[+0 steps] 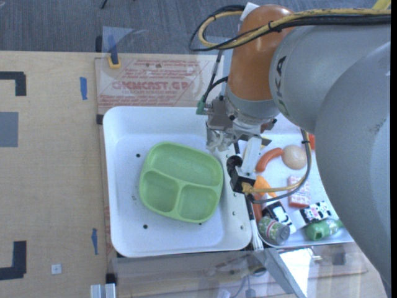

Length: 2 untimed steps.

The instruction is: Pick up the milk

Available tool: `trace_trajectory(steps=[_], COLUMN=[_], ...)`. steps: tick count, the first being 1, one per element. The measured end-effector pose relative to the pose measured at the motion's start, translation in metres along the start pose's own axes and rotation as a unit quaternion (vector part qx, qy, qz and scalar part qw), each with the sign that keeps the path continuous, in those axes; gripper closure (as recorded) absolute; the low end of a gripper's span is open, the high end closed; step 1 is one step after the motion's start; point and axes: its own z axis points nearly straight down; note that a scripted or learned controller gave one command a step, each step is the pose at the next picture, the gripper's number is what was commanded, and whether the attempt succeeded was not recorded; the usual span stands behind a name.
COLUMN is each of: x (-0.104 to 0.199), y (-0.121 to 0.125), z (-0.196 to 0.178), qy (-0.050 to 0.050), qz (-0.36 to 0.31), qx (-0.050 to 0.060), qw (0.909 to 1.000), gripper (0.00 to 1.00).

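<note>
the grey arm point(335, 85) reaches over the right bin point(310, 239), its gripper point(222, 143) low at the wall shared with the left bin point(118, 166), just beside the green plate point(180, 182). whether the gripper is spread or pressed together cannot be told. the milk point(317, 212), seemingly the small black-and-white carton, lies well apart near the right bin's front, beside a can point(274, 230). a good pick likely needs travel across first, then a descent squarely over the carton, clear of its neighbours.

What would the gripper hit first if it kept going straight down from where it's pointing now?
Most likely the raised divider between the two white bins, about where the gripper hangs, just past the green plate's right edge. Depth is hard to judge from this slanted view, so it might instead land on the left bin's floor.
</note>
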Motion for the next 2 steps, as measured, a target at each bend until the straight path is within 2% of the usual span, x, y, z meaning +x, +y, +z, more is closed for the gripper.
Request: trace_trajectory(steps=[1,2], x=[0.06,0.078], y=[-0.014,-0.055], z=[0.038,-0.016], qy=[-0.001,0.0], qz=[0.11,-0.167], qx=[0.002,0.001], qw=[0.994,0.986], gripper=[1.0,1.0])
